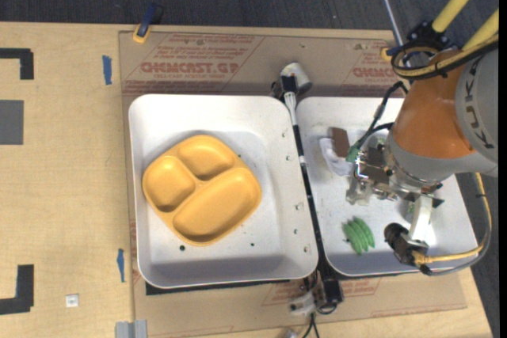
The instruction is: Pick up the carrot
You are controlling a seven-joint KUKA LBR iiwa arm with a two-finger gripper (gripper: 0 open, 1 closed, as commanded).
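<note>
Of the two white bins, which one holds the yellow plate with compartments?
The left bin holds the yellow plate. The right bin, where the arm reaches in, holds a small green thing instead.

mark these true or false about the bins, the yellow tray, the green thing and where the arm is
1. A yellow divided tray lies in the left bin. True.
2. The green item lies in the left bin. False: it lies in the right bin, near its front edge.
3. The arm is over the right bin. True.
4. The yellow tray has food in its compartments. False: no food shows in them.
5. The green item sits inside the yellow tray. False: it rests on the right bin's floor, apart from the tray.
</note>
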